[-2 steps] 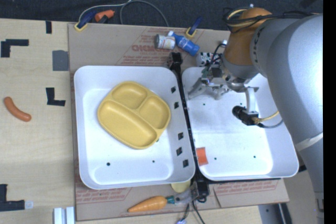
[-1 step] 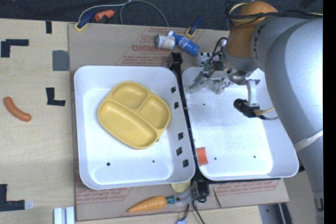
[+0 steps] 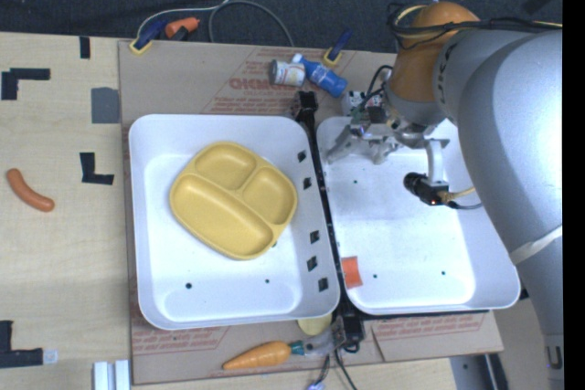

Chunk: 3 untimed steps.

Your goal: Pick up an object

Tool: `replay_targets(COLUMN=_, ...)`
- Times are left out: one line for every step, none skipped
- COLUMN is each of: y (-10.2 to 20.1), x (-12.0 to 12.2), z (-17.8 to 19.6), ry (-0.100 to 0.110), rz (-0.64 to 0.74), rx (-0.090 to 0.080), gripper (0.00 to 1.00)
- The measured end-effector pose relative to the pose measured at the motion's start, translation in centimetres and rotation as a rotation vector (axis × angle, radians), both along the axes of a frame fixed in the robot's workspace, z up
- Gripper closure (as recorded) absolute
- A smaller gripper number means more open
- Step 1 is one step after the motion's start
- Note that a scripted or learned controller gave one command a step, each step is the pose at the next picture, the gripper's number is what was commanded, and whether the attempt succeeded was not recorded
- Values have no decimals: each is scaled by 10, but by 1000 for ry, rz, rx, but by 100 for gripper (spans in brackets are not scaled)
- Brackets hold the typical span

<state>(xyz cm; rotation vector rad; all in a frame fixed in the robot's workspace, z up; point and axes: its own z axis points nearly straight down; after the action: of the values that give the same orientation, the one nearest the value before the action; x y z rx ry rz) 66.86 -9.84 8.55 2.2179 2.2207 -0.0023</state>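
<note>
yellow divided plate [image 3: 235, 199]: lies untouched in left bin [image 3: 146, 196]
pincer [image 3: 366, 140]: over right bin, grip state unclear
progress: nothing lifted yet

A pale yellow divided plate [image 3: 235, 198] sits in a white bin [image 3: 151, 196]; an orange toy carrot [image 3: 259, 355] with green top, a reddish-orange sausage [image 3: 29, 190], grey arm [image 3: 512, 142] with orange band [image 3: 430, 50].
</note>
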Motion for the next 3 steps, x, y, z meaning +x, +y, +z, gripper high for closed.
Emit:
replay_targets(y=-1, x=-40, z=1, ry=-3, rz=0, rx=1, gripper=0)
replay_targets(y=-19, x=2, z=0, ry=-3, rz=1, rx=3, gripper=0)
replay_targets(y=-1, x=-19, z=0, ry=-2, rz=0, rx=0, gripper=0)
